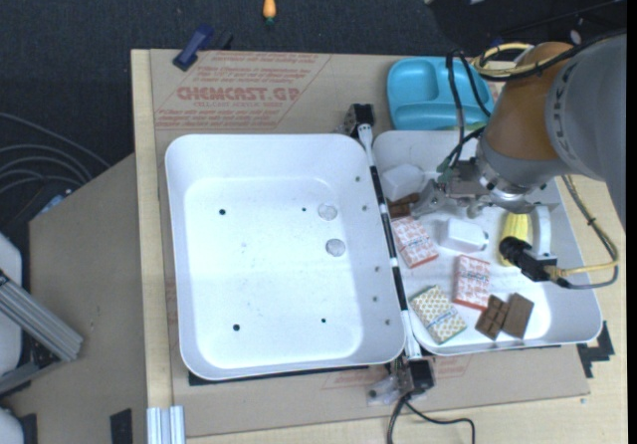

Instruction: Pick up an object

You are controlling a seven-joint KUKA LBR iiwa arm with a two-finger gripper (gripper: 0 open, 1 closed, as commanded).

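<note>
My gripper (pixel 460 195) hangs low over the back of the right bin (pixel 582 318), under the orange band of the arm (pixel 528 113). Just below it lies a small white block (pixel 466 233), and a brown piece (pixel 403 205) sits to its left by the bin's edge. Further forward are two red-and-white packets (pixel 413 241) (pixel 471 281), a checkered packet (pixel 438 313) and a brown chocolate bar (pixel 506 315). A yellow object (pixel 516 228) lies to the right, partly behind a black cable. I see nothing held.
The left bin (pixel 189 173) holds two small round clear pieces (pixel 327 212) (pixel 335 248). A blue tray (pixel 428 94) stands behind the right bin. Both bins rest on a cardboard sheet (pixel 249 94). Cables trail from the arm across the right bin.
</note>
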